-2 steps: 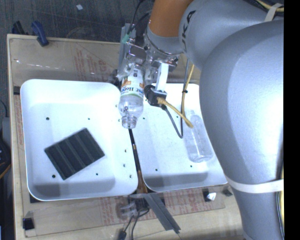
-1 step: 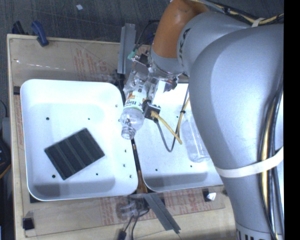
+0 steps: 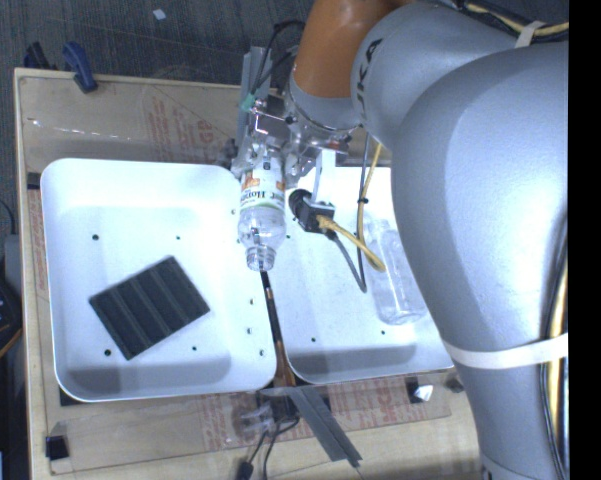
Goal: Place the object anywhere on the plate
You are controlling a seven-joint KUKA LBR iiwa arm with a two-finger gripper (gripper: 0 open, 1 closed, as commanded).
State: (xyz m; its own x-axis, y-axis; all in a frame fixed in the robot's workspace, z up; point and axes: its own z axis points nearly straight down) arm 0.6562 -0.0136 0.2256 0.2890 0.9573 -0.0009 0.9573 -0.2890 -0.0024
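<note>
The gripper point(image 3: 270, 153) grips a clear plastic bottle point(image 3: 261, 215) between its fingers, cap end pointing down, over the seam between the two white bins point(image 3: 70, 258), with the dark ridged plate point(image 3: 149, 306) in the left bin.

A wooden bench point(image 3: 130, 118) bears two white bins point(image 3: 130, 208) side by side.

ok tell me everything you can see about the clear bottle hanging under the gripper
The clear bottle looks like thin transparent plastic with a white label carrying orange and dark print around its upper body. It hangs roughly upright but inverted, its narrow neck end pointing down, over the seam between the left bin and the right bin. Its upper end sits up in the gripper; how it is gripped is hidden. Nothing else appears to touch it.
</note>
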